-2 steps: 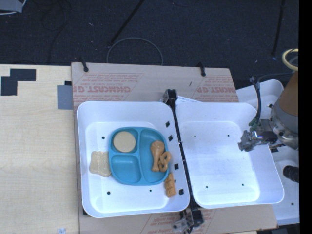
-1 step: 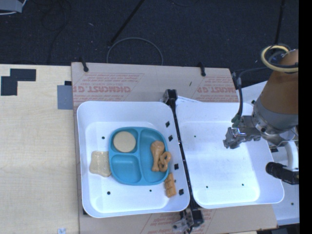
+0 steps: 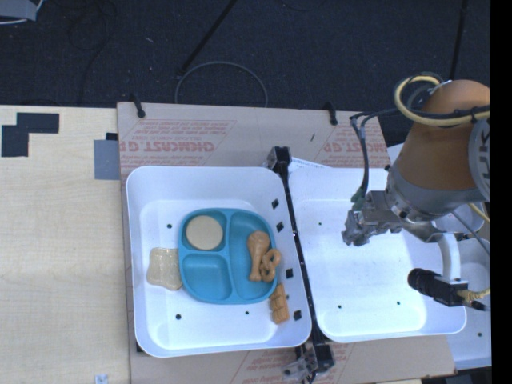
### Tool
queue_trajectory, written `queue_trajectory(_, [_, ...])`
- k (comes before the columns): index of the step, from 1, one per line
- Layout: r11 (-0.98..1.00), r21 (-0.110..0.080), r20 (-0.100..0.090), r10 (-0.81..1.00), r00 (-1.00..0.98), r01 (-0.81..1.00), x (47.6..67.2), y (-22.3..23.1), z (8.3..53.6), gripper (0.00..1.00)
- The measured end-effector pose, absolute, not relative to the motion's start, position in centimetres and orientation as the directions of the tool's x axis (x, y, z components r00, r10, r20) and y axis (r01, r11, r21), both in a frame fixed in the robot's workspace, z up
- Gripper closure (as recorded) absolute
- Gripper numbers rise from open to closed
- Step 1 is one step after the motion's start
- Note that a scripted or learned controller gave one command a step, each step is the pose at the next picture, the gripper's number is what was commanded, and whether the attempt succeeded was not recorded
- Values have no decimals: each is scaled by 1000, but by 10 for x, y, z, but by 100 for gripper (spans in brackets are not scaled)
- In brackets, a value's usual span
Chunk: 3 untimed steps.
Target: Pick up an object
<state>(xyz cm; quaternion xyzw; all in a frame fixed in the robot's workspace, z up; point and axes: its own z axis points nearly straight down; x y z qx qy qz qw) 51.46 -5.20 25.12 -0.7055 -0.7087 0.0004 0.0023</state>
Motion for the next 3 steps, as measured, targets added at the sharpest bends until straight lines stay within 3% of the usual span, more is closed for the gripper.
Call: queue_trajectory(3, [4, -6, 1, 1000, -4, 1000, 531, 102, 224, 100])
